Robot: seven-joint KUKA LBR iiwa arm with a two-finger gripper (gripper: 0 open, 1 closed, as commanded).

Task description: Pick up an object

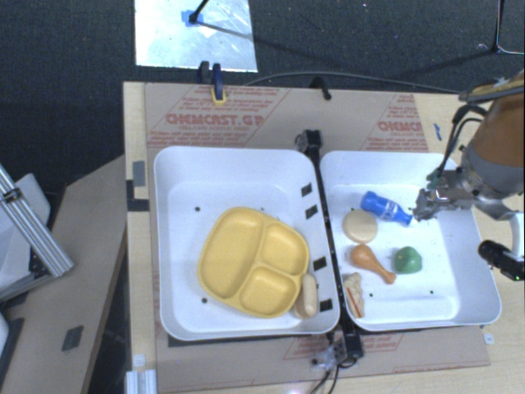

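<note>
On a cardboard-covered bench, two shallow white bins (459, 298) sit side by side. The gripper (422, 206) hangs beside the blue plastic bottle (384, 206) near the right bin's far edge; whether its grip is parted is unclear. Approach step, probably; next, closing squarely around the bottle.

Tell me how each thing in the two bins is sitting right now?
Yellow tray: flat, left bin.
Bread roll: against the tray.
Blue bottle: lying down, by the gripper.
Round bun: resting.
Drumstick: lying.
Green toy: resting.
Sandwich: lying by the wall.
</note>
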